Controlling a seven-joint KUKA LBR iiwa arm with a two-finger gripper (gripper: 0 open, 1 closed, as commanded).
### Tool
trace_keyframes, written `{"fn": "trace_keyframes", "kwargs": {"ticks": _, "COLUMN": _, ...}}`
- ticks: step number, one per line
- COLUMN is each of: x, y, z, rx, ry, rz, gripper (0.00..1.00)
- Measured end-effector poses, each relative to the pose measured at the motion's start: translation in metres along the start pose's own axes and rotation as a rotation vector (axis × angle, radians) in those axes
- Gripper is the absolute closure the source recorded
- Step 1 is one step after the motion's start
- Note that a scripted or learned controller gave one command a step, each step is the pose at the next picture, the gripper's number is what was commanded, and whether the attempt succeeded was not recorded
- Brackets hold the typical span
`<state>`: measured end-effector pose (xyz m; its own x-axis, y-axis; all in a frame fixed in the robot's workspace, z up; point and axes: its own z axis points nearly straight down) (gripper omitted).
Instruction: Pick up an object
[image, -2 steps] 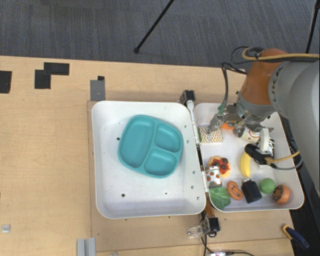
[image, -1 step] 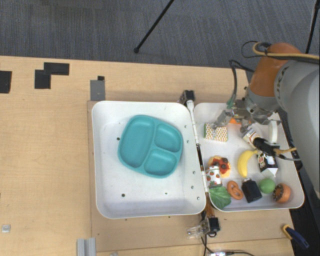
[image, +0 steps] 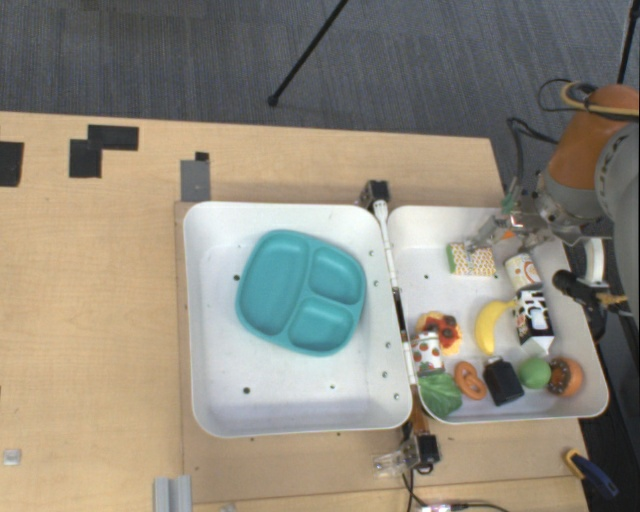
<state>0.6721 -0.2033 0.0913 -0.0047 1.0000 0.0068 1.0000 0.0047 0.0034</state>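
My gripper (image: 503, 230) hangs over the far right part of the right bin (image: 420, 232), its fingers spread open with nothing between them. Just to its lower left lies a green-and-white patterned pad (image: 471, 260), close to one fingertip. A white cup (image: 521, 270) lies just below the gripper, and a black-and-white carton (image: 533, 318) below that. A banana (image: 490, 325) lies in the bin's middle.
The right bin's near side holds a pizza toy (image: 438, 328), a small can (image: 428, 353), a green leaf (image: 440, 393), a black box (image: 503, 381) and a green ball (image: 535, 373). In the left bin (image: 215, 400) sits a teal divided plate (image: 300, 290).
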Motion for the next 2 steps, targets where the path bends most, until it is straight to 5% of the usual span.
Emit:
{"fn": "trace_keyframes", "kwargs": {"ticks": 1, "x": -0.002, "y": -0.057, "z": -0.001, "rx": -0.016, "ry": -0.01, "rz": 0.002, "gripper": 0.0}}
{"fn": "trace_keyframes", "kwargs": {"ticks": 2, "x": -0.001, "y": -0.143, "z": 0.0, "rx": -0.016, "ry": -0.012, "rz": 0.003, "gripper": 0.0}}
